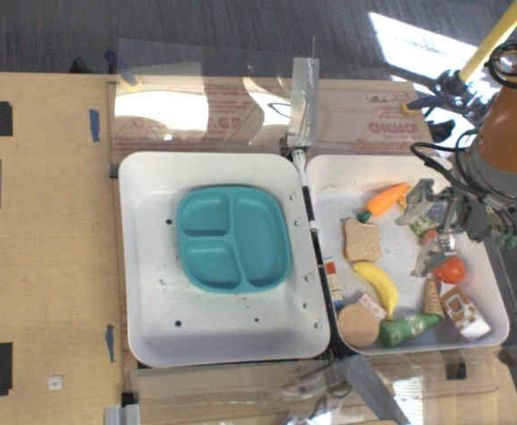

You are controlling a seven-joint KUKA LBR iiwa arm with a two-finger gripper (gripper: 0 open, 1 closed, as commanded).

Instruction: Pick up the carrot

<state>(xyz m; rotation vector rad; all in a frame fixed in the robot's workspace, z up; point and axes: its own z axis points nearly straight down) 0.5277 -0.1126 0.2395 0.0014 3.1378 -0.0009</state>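
The orange carrot (387, 199) with a green tip lies tilted near the back of the right bin (497, 326). My gripper (425, 232) hangs low over that bin, just right of the carrot. It is open, one finger (417, 205) close beside the carrot's thick end and the other nearer the front. The carrot rests on the bin floor, outside the fingers.
The right bin also holds a bread slice (362, 240), a banana (375, 283), a round biscuit (358, 324), a green vegetable (409, 328), a cone (432, 297), a tomato (451, 270) and a white bottle (462, 313). A teal divided plate (235, 238) sits in the left bin (143, 326).
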